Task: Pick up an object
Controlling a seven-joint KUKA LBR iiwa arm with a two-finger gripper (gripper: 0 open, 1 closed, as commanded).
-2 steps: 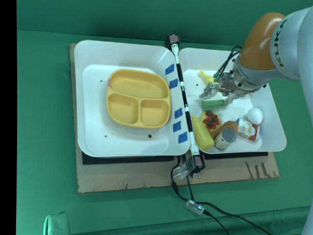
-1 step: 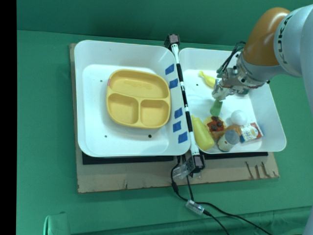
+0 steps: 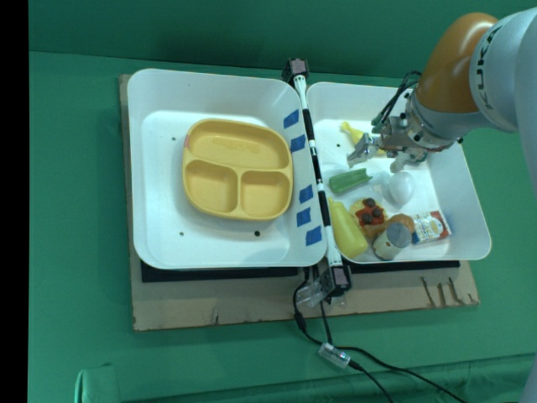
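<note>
The gripper [image 3: 379, 153] hangs over the far part of the right bin [image 3: 466, 200], reaching in from the right on the grey arm [image 3: 503, 65] with its orange band [image 3: 453, 57]. Its two fingers [image 3: 362, 149] stand apart, open, with nothing between them. Just left of the gripper and partly behind it lies a small yellow piece [image 3: 351, 129] near the bin's far left side. Directly nearer than the fingers lies a green pod-shaped item [image 3: 350, 180], lying across the bin, and to the right of it sits a white egg-shaped object [image 3: 399, 188], just below the wrist. None of these is touched by the fingers as far as the view shows.

Nearer still, a cluster fills the near part of the right bin: a yellow bottle-like item [image 3: 346, 228] along the left wall, a round pastry with dark and red topping [image 3: 369, 213] beside it, a small can [image 3: 393, 240] with a grey lid, and a red and white carton [image 3: 431, 226] lying flat to the right of it.

The left bin [image 3: 159, 166] holds a yellow divided tray [image 3: 237, 168] with three compartments. Between the bins runs a divider with blue tape marks [image 3: 303, 168].
</note>
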